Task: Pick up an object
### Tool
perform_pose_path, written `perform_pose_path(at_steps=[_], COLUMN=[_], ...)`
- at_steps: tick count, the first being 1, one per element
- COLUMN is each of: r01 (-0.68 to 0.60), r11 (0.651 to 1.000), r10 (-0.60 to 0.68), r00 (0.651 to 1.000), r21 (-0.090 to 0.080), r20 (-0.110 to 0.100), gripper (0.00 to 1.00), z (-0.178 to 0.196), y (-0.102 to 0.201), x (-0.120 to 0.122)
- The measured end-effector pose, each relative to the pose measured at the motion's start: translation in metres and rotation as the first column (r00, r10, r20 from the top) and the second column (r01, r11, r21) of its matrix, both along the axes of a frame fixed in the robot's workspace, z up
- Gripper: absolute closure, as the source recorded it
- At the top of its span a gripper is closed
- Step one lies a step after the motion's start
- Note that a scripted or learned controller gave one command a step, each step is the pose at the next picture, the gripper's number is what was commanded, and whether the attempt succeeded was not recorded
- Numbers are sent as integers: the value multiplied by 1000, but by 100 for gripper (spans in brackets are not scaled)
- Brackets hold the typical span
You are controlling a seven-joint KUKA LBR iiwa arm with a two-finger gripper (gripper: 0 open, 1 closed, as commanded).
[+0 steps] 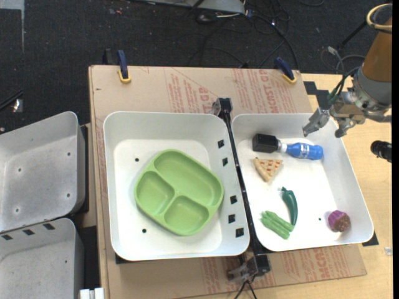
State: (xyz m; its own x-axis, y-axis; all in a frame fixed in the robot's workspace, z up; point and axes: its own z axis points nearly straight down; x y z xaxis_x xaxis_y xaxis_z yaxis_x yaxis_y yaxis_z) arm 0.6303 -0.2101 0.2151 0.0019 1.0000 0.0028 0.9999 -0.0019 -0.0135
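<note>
The right bin (349, 167) holds a blue bottle with a black cap (288, 146), a pizza slice (267, 167), a dark green pepper (290, 204), a light green bean pod (276, 223) and a purple ball-like item (338, 220). My gripper (330, 124) hangs above the bin's far right corner, up and to the right of the bottle. Its two fingers are spread apart with nothing between them.
The left bin (118, 167) holds a green divided plate (179, 192). A black clip strip (229, 161) runs between the bins. White trays (37, 167) lie off the bench at the left. Blue-yellow clamps (123, 67) grip the board's far edge.
</note>
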Motion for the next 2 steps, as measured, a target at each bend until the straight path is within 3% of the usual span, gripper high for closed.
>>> perform_pose_path(at_steps=[1,2], r01=[-3,-2], r11=[1000,1000], r10=[3,2], r00=[1000,1000], r21=[-3,-3], r20=[14,11], gripper=[0,0], z=[9,-53], y=[1,-2], x=[3,0])
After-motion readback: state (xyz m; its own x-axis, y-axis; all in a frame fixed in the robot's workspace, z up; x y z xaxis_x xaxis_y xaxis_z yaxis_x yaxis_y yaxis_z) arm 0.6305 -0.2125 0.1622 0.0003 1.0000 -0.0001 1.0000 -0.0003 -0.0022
